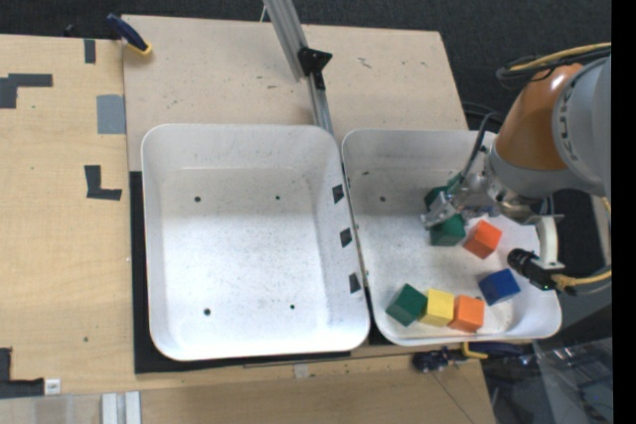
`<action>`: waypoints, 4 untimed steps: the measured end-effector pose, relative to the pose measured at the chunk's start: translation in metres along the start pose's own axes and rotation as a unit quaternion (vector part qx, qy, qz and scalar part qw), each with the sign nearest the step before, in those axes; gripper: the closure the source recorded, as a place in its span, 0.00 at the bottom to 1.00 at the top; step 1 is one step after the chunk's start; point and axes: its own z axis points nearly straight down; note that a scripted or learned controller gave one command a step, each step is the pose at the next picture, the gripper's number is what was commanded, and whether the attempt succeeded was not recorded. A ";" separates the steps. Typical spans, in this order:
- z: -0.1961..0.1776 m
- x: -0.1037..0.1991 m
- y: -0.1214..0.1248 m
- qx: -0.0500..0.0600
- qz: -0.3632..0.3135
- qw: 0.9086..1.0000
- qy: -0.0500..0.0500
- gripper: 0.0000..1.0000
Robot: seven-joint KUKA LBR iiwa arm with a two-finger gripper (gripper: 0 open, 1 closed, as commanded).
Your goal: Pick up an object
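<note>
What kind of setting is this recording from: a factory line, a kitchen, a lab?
Most likely a robotics lab bench set up for grasping trials. Two shallow white bins sit side by side on a plywood top, coloured toy blocks lie in the right one, and the arm's gripper reaches in among them.

No readable text on the bench or in the bins

Neither the two white bins (343, 164), the coloured blocks (438, 306) by the right bin's near edge, nor the dark tape marks (99, 184) on the wooden bench (60, 243) along its left side carry any legible word, number, label or brand.
</note>
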 end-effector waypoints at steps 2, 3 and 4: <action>-0.107 -0.002 0.011 -0.004 0.000 1.000 -0.001 1.00; -0.117 0.058 0.022 -0.002 -0.003 1.000 0.001 1.00; -0.109 0.114 0.023 -0.001 -0.002 1.000 0.001 1.00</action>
